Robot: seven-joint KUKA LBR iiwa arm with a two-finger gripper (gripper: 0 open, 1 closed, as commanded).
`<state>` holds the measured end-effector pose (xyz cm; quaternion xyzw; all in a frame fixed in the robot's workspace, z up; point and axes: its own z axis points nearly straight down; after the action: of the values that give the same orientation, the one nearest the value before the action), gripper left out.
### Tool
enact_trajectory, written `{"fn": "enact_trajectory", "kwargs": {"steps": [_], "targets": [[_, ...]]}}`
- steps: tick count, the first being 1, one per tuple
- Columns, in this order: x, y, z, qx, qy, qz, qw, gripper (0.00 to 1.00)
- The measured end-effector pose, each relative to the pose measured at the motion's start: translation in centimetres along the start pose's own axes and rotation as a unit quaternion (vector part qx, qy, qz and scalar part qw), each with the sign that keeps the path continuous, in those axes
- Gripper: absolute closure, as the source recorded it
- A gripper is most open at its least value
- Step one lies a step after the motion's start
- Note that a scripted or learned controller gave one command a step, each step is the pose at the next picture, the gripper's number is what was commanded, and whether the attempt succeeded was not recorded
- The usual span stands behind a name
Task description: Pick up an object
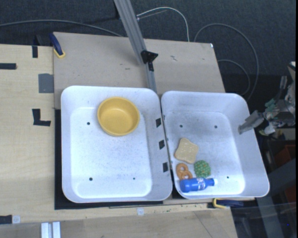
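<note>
The right bin (238, 108) holds a tan slice of bread (186, 150), a small orange pretzel (184, 171), a green knobbly ball (202, 168) and a blue bottle (197, 184) lying on its side, all near its front left corner. A yellow bowl (118, 116) sits upright in the left bin (74, 148). My gripper (253, 123) hangs at the right bin's right rim, well to the right of the objects and apart from them, with nothing seen in it.
A grey pole (134, 29) slants over the bench behind the bins. Cables (223, 33) loop on the dark floor at the back right. A blue and yellow clamp (56, 44) sits at the bench's back left corner.
</note>
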<state>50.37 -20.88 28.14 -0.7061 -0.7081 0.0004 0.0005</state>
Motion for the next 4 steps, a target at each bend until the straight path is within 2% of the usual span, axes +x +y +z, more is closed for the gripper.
{"fn": "enact_trajectory", "kwargs": {"steps": [1, 3, 4], "targets": [[0.0, 0.0, 0.0, 0.0, 0.0, 0.0, 1.0, 0.0], [0.3, 0.2, 12.6, 0.003, 0.001, 0.001, 1.0, 0.0], [0.5, -0.9, 18.5, 0.003, 0.001, 0.001, 1.0, 0.0]]}}
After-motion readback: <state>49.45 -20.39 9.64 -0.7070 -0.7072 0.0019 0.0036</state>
